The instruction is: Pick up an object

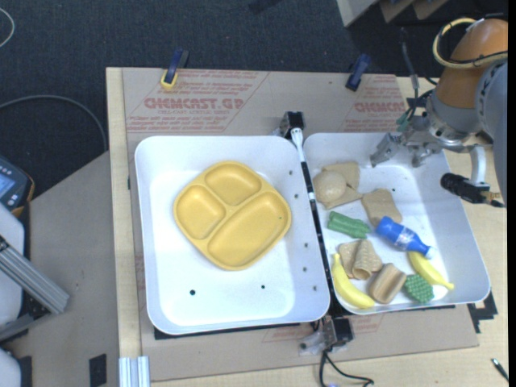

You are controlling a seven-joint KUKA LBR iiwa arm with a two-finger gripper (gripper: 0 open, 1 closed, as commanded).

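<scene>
Pickable items all sit in the right bin [459, 240], none lifted. Count, 9 total: 1 blue bottle [401, 235] mid-bin, lying on its side; 1 green pickle-like piece [347, 224] just left of it; 2 bananas, one [350, 285] curving along the bin's near-left edge, one smaller [430, 271] near the bottle's lower end; 1 green textured piece [418, 287] beside the small banana; 4 tan bread/pastry-type pieces: a big one [335, 185] at upper left of the pile, one [380, 206] just above the bottle, a waffle-cone shape [359, 257] and a roll [388, 282] in the front row. Items are packed close, several touching. The gripper [401, 147] is over the far-right corner of the right bin, above the pile and apart from it, nothing visible between the fingers; can't tell if the fingers are spread or closed from this angle. The arm [468, 71] comes in from the right, orange band above the wrist. The left bin [161, 280] holds 1 yellow divided plate [232, 214], 3 compartments, roughly centred. 2 bins total, side by side on a cardboard sheet [242, 95], 2 clamps at its far edge: one yellow-blue [172, 70], one blue [357, 72].
</scene>
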